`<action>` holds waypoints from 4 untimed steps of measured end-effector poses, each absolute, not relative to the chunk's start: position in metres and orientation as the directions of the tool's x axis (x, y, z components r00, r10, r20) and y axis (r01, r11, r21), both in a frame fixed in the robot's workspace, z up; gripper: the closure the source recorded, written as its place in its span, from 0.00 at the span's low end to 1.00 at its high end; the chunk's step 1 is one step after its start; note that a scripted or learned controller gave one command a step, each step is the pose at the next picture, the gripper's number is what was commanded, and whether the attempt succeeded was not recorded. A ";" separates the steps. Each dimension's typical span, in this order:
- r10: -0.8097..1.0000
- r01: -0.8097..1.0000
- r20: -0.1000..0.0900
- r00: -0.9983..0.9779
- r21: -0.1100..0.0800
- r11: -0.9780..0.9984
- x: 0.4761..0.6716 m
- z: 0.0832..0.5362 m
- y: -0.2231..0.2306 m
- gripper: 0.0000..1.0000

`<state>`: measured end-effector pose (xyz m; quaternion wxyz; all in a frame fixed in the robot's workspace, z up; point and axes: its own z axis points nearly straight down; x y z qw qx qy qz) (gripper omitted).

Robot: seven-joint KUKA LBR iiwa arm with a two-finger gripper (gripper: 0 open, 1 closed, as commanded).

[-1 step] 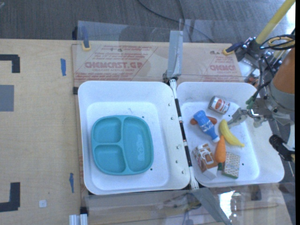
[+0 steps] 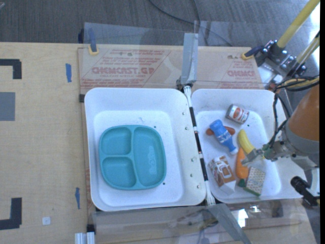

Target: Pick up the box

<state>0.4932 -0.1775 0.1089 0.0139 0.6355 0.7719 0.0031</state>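
A teal divided plate [image 2: 132, 157] is seen in the left bin [image 2: 96, 111]. In the right bin [image 2: 213, 98], the box [image 2: 221, 170] lies near the front-left corner, beside a blue bottle [image 2: 224, 135], can [image 2: 237, 114], banana [image 2: 246, 142] and carrot [image 2: 241, 165]. The gripper [image 2: 252, 157] is poised over the carrot; its finger state cannot be told.
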 end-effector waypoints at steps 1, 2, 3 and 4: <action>0.959 0.959 0.001 -0.283 0.005 0.283 0.482 0.088 -0.177 0.00; 0.961 0.961 -0.003 -0.278 0.010 0.278 0.483 0.099 -0.180 1.00; 0.961 0.961 -0.003 -0.278 0.010 0.278 0.483 0.099 -0.180 0.00; 0.932 0.932 -0.002 -0.363 0.007 0.363 0.482 0.087 -0.206 0.00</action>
